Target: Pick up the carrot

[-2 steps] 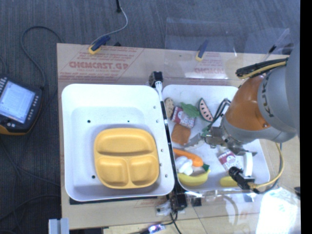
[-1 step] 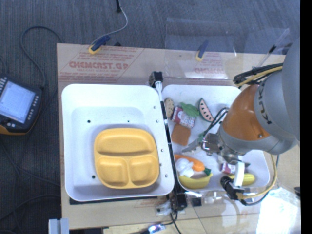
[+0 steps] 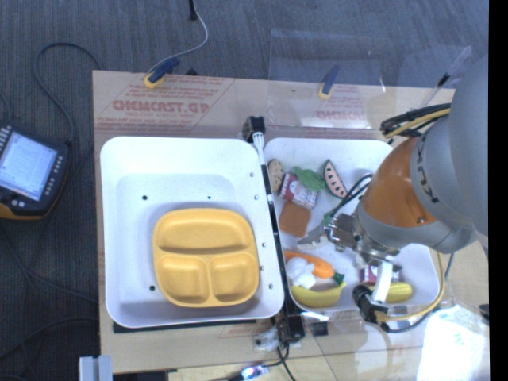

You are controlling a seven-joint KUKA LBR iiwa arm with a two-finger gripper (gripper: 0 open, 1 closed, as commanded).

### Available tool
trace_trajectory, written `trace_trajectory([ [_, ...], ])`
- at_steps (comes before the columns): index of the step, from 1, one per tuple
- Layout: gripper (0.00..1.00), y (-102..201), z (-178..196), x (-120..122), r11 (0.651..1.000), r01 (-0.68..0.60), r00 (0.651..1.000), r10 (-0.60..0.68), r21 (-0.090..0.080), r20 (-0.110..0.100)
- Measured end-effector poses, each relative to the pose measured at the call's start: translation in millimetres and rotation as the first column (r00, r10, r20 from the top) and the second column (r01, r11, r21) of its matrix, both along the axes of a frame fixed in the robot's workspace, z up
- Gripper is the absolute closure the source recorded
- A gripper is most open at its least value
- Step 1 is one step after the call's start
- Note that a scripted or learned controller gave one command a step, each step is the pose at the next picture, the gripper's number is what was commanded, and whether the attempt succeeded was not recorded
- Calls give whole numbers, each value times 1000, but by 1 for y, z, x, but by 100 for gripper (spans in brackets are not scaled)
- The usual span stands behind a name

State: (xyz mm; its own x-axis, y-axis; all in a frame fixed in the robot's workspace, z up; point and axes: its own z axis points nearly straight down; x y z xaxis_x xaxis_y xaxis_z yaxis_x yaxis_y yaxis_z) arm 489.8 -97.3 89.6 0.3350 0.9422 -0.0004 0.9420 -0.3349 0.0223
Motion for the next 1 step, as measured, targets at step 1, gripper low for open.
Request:
trace_trajectory([
  [1,0,0,0,0,966,257,966,-257,5,2],
])
